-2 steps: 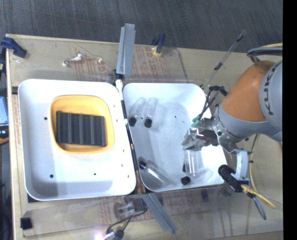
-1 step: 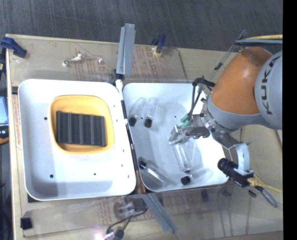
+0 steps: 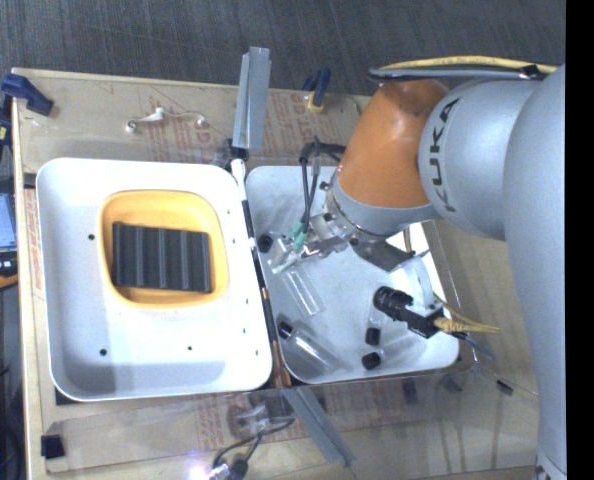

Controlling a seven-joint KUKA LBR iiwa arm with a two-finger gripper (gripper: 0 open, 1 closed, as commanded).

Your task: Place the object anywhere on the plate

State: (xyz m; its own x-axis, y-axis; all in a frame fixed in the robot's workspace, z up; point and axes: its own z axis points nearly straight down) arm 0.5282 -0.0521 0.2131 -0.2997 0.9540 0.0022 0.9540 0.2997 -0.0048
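A yellow plate (image 3: 162, 204) with rounded corners sits in the left bin (image 3: 67, 348). A dark grey ribbed block (image 3: 163, 258) lies flat on it and covers most of its middle. My gripper (image 3: 285, 256) is low over the left part of the right bin (image 3: 417, 363), close to the wall between the two bins. It is apart from the plate and the block. The arm's wrist hides much of the gripper from above.
A clear plastic piece (image 3: 302, 293) lies just below the gripper, and another (image 3: 312, 349) is near the right bin's front wall. Small black bits (image 3: 370, 360) are scattered on the right bin's floor. A grey bar (image 3: 251, 96) stands behind the bins.
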